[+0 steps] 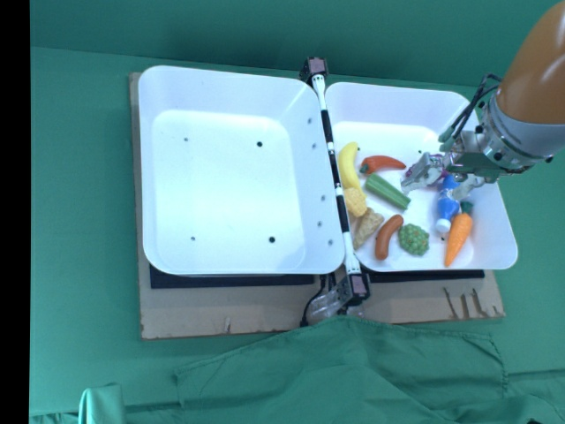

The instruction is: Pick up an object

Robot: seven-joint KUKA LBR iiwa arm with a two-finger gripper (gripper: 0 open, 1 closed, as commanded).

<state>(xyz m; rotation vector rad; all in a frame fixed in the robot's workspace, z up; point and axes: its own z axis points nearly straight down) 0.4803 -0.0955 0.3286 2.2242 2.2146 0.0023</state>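
Green cloth (353, 369) lies in front; behind it, the gripper (422, 171), its state impossible to tell, hovers over toy food in the right bin (494, 256), reaching stage, needing descent onto cucumber (387, 191).

The scene was brightly and evenly lit from above, with a cool green cast from the cloth (106, 193) around the bench. The two white bins (221, 184) glared nearly to blown-out white, with only soft, faint shadows under their rims. Focus was moderate; small items looked slightly soft, and the arm (538, 69) at the edge was blurred.
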